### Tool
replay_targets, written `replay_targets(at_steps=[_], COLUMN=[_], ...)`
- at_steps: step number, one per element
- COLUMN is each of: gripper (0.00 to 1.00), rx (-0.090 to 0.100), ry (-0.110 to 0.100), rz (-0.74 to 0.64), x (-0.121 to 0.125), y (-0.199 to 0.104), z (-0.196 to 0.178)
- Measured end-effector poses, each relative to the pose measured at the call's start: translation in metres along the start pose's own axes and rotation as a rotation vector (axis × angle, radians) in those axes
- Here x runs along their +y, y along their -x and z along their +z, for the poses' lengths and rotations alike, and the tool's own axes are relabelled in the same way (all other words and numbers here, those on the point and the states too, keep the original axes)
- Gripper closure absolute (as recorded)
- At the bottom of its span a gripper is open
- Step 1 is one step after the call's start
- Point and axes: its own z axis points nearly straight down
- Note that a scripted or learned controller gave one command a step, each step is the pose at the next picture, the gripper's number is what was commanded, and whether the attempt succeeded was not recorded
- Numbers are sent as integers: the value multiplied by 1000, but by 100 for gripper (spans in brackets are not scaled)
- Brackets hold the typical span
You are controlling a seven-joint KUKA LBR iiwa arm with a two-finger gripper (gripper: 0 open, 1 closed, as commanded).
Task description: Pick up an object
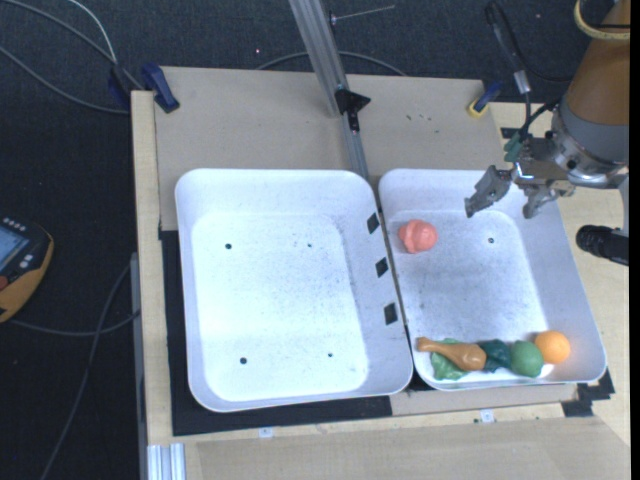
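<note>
My gripper (510, 200) hangs over the far part of the right bin (560, 268), its two fingers spread apart with nothing between them. A pink-red lumpy object (419, 235) lies on the bin floor to the left of the gripper, well apart from it. Along the bin's near edge lie a brown drumstick-shaped toy (452, 350), a dark green leafy piece (495, 353), a green ball (526, 359) and an orange ball (552, 346), packed close together.
The left bin (270, 288) sits beside the right one, with black clips (381, 266) along the shared rim. A slanted metal pole (318, 38) rises from the bench's far side. Blue clamps (160, 86) hold the bench corners.
</note>
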Motion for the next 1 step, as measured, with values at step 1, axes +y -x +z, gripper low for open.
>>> replay_targets(at_steps=[1], gripper=[0], rx=[0], ry=[-9], rz=[6], x=[-41], y=[63], z=[98])
